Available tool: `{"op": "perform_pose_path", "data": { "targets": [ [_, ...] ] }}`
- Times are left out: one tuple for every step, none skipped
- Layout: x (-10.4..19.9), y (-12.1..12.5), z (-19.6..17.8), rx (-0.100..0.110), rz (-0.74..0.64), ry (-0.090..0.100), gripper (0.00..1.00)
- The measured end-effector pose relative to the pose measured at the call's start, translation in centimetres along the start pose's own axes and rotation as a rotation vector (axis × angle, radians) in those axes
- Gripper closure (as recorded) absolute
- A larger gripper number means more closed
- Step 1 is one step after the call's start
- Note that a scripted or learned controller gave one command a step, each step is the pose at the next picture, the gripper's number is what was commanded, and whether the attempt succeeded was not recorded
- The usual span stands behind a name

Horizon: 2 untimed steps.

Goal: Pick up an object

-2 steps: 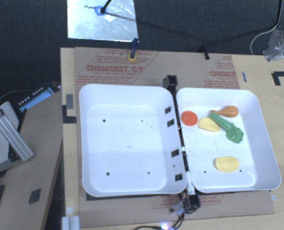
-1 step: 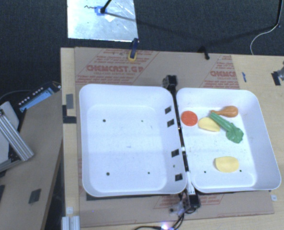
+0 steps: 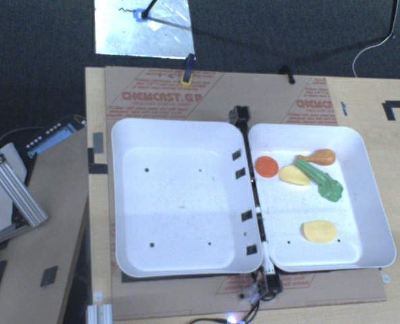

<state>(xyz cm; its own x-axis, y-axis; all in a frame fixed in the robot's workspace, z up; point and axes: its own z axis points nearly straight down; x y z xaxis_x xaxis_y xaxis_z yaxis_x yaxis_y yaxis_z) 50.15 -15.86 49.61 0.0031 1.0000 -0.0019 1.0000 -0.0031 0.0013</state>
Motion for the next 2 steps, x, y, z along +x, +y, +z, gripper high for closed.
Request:
{"op": "perform_pose_path", "data": {
  "targets": [
    [-2.9, -1.6, -2.1, -0.003, -0.001, -0.001, 1.0],
    [3.7, -1.0, 8.9, 0.008, -0.013, 0.005, 1.0]
  ]
}}
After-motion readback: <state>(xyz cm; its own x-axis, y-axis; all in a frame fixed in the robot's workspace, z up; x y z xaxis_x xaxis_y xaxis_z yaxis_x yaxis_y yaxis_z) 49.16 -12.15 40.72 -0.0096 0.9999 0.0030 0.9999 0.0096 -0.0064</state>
